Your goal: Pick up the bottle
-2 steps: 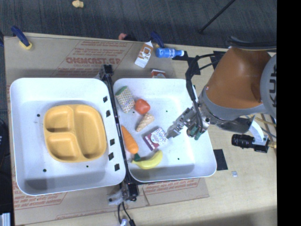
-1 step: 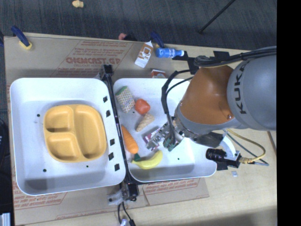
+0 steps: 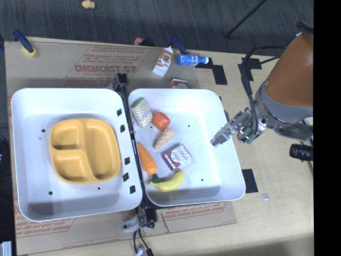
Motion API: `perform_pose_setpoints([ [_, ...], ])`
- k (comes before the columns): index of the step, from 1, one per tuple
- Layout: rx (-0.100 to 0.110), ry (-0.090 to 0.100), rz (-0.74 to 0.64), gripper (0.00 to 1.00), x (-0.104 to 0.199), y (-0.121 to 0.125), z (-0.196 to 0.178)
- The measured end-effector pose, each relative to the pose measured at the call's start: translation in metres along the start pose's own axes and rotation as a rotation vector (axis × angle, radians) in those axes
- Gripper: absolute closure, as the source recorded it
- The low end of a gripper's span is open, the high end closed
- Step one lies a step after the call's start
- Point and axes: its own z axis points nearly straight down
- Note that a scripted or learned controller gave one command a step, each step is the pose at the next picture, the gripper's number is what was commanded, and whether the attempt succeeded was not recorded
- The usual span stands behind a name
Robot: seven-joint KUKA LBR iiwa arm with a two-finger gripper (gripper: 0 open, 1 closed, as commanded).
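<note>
Two white bins sit side by side on my worktop [image 3: 277, 217]. The left bin [image 3: 32, 196] holds a yellow divided tray [image 3: 85, 149]. The right bin [image 3: 210, 103] holds a patterned pouch [image 3: 141, 112], a tomato [image 3: 161, 121], a pale cone-like piece [image 3: 164, 138], a carrot [image 3: 146, 159], a small maroon packet [image 3: 176, 156] and a banana [image 3: 169, 182]. The bottle [image 3: 190, 60], blue, lies on its side outside the bins, on the worktop beyond the right bin's far edge, beside a small carton [image 3: 163, 61]. My tool [image 3: 230, 132] hangs over the right bin's right rim, well apart from the bottle; I cannot tell how it is set.
</note>
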Motion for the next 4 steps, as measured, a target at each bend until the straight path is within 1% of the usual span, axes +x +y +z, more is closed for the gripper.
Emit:
perform_pose_setpoints([
  [1,0.002,0.003,-0.045,1.0,-0.04,-0.034,0.055],
  [2,0.001,0.001,0.141,1.0,-0.048,-0.041,0.051],
  [3,0.003,0.005,0.167,1.0,-0.048,-0.041,0.073],
  [4,0.002,0.002,0.395,1.0,-0.048,-0.041,0.069],
])
